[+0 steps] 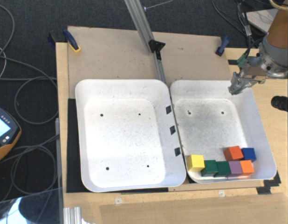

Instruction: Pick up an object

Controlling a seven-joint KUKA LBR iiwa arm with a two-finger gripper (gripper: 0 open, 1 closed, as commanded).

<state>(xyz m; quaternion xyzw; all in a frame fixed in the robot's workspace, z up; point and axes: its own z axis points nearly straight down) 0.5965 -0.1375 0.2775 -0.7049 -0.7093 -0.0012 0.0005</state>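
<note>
Gripper (237,88) of the grey arm (277,41) hung over the far right corner of the right bin (256,120), nothing between its fingers; whether they were open or closed could not be told. Nearest the camera, coloured blocks clustered along that bin's near edge: yellow block (196,162), two green blocks (216,167), purple block (235,167), orange block (246,166), with a red block (233,152) and blue block (248,153) just behind. Left bin (83,125) sat alongside.
</note>
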